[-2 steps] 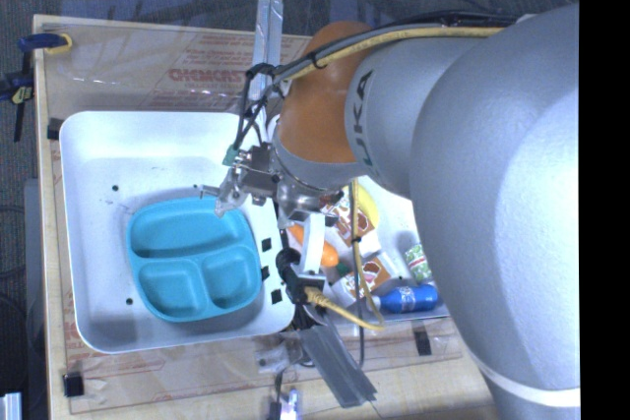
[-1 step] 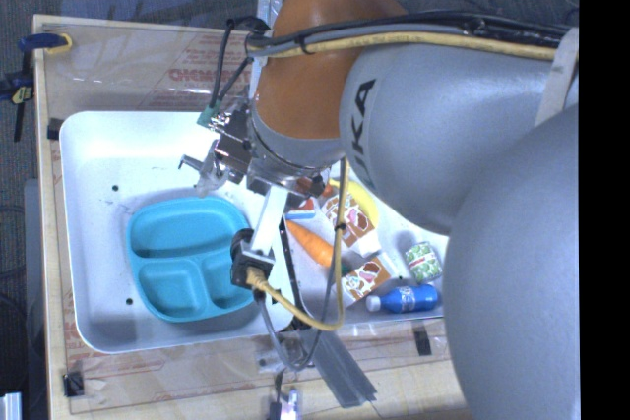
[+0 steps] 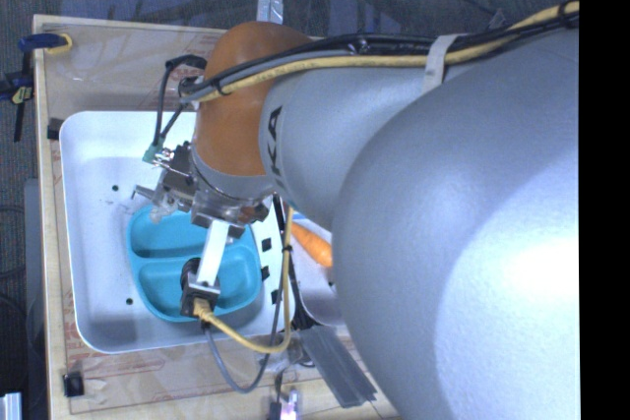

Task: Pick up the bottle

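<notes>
My gripper (image 3: 167, 195) hangs low over the left white bin (image 3: 89, 211), under the arm's orange band (image 3: 241, 93). Its tip is at the upper left rim of a blue two-part dish (image 3: 172, 261) that lies in that bin. A small clear, glinting shape (image 3: 146, 199) shows right at the gripper's tip; it may be the bottle, but it is too small and too covered to tell. The grey arm hides most of the right bin.
An orange carrot-like thing (image 3: 313, 246) peeks out from under the arm in the right bin. Cables (image 3: 246, 339) loop down from the wrist over the front wall of the left bin. A blue clamp (image 3: 44, 42) grips the bench's far left corner.
</notes>
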You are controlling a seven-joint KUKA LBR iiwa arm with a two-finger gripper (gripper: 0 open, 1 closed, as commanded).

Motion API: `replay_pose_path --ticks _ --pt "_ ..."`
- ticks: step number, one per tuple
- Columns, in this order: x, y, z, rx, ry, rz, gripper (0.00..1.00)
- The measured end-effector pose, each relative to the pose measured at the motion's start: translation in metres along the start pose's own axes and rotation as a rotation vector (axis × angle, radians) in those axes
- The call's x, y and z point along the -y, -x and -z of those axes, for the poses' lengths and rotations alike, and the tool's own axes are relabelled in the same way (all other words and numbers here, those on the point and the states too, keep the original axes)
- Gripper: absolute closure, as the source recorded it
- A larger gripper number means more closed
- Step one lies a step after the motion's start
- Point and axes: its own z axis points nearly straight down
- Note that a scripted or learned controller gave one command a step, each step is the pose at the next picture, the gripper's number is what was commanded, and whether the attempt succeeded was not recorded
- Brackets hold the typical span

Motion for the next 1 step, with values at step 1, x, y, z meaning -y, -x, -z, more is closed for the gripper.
replay_pose_path --ticks 1 --pt "0.0007 -0.0008 0.0089 0.003 -0.005 0.008 1.0"
